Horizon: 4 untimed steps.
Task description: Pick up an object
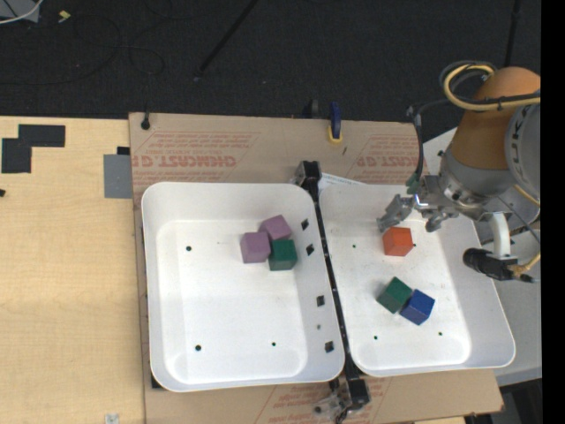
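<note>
An orange cube [398, 241] lies in the right bin [481, 343], in its upper middle. My gripper [411, 218] hovers just above and behind it in the view, open, with one finger [389, 215] to the left and the other toward the right; nothing sits between them. A dark green cube [394, 294] and a blue cube [418, 306] touch each other lower in the same bin. In the left bin [168, 325], two purple cubes [256, 246] [275, 227] and a green cube [282, 254] are clustered together.
A black divider strip [321, 263] runs between the two bins. The grey arm with its orange band [494, 122] enters from the upper right, and a black cable fitting [490, 261] hangs over the right bin's right edge.
</note>
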### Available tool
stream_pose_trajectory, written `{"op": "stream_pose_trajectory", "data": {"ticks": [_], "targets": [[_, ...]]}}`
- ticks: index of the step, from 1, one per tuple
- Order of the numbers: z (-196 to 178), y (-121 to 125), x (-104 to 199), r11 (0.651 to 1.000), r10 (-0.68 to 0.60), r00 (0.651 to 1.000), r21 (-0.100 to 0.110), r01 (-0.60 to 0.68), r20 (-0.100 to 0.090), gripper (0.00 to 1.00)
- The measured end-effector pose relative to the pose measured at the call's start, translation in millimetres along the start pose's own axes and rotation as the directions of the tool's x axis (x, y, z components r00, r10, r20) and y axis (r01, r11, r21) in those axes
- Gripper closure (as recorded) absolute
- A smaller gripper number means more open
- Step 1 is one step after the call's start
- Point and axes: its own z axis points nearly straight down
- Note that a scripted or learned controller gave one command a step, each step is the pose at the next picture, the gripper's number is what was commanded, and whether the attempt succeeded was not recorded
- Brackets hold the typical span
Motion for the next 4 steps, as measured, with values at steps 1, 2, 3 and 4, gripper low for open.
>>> {"op": "stream_pose_trajectory", "data": {"ticks": [1, 2, 3, 4], "targets": [[86.1, -34.0, -38.2, 1.0, 0.01, 1.0, 0.012, -0.01, -0.001, 0.0], [81.0, 22.5, -65.6, 1.0, 0.002, 1.0, 0.001, -0.002, 0.002, 0.0], [72.1, 19.1, -64.7, 1.0, 0.0, 1.0, 0.014, 0.0, -0.001, 1.0], [11.6, 24.3, -59.9, 1.0, 0.005, 1.0, 0.0, -0.005, 0.002, 1.0]]}}
